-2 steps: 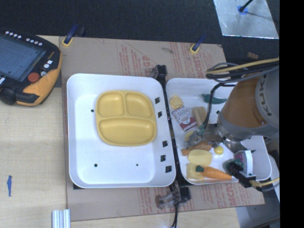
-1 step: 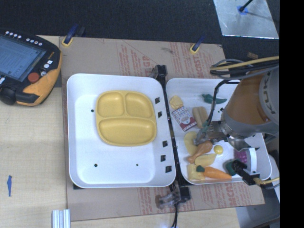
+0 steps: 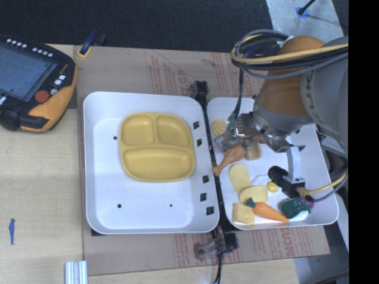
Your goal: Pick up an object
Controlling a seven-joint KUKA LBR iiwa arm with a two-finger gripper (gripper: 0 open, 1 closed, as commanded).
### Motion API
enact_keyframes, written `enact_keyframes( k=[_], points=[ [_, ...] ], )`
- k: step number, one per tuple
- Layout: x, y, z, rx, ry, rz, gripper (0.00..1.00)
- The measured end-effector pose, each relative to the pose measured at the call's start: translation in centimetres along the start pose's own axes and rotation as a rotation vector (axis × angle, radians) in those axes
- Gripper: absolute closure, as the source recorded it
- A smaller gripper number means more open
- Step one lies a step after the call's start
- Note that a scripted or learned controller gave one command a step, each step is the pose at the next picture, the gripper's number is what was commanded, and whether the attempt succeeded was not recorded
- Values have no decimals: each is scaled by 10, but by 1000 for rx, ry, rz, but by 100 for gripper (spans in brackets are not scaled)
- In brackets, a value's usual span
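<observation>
Two white bins are sitting side by side on the worktop; the left bin (image 3: 100, 158) is carrying a yellow divided plate (image 3: 157, 146); the claw (image 3: 237, 132) is hanging over the right bin's (image 3: 317, 212) far-left corner, just above a toy drumstick (image 3: 230, 157); its opening I cannot tell; a toy carrot (image 3: 269, 212) is lying near the front edge.

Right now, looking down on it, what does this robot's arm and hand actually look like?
The arm is a thick grey tube with a rounded orange band above the wrist. Yellow and black cables loop over its top. The hand is a small cluster of silvery metal and dark parts, too cluttered to make out finer detail.
</observation>
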State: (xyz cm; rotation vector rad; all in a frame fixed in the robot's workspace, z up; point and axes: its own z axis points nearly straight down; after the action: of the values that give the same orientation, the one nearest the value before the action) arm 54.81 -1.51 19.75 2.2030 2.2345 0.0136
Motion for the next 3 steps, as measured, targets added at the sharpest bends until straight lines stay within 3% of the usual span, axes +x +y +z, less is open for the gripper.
enact_keyframes(
  k=[1,2,3],
  points=[
    [38,17,-10,9,-2,6,100],
    [35,16,-9,13,-4,7,0],
    [-41,62,-4,9,-8,17,0]
  ],
)
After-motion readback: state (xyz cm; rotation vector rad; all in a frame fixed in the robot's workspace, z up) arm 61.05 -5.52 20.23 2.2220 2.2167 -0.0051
